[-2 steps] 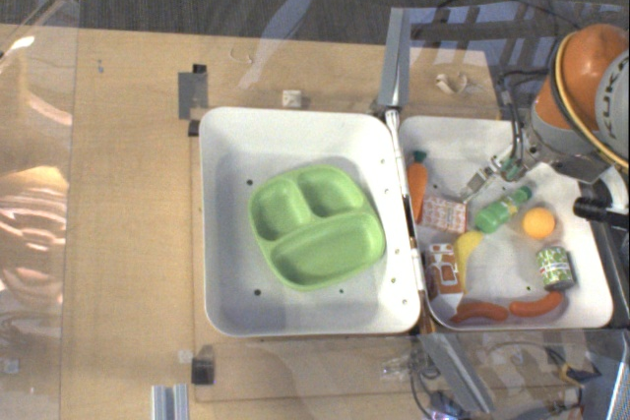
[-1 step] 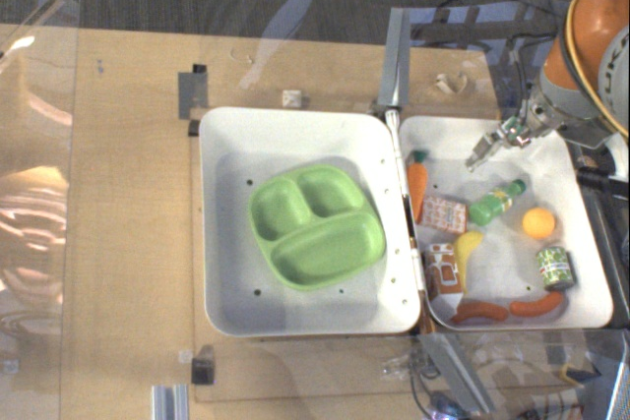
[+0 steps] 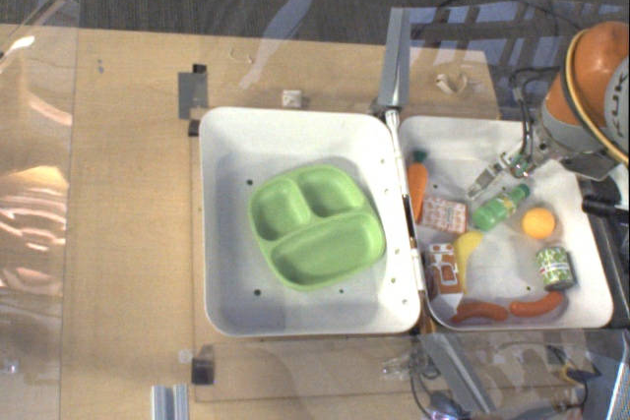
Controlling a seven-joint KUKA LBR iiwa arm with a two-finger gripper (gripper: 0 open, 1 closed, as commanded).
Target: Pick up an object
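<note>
The green bottle [image 3: 500,209] lay just below your gripper [image 3: 502,170] in the right bin [image 3: 591,315], not yet lifted. Your gripper's fingers stood spread, holding nothing. The orange ball [image 3: 538,224] sat beyond the bottle, so the grasp remained undone.

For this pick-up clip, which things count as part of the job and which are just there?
Part of the job: gripper, green bottle, orange ball, carrot, green can, two sausages, right bin.

Just there: green divided plate, left bin.
</note>
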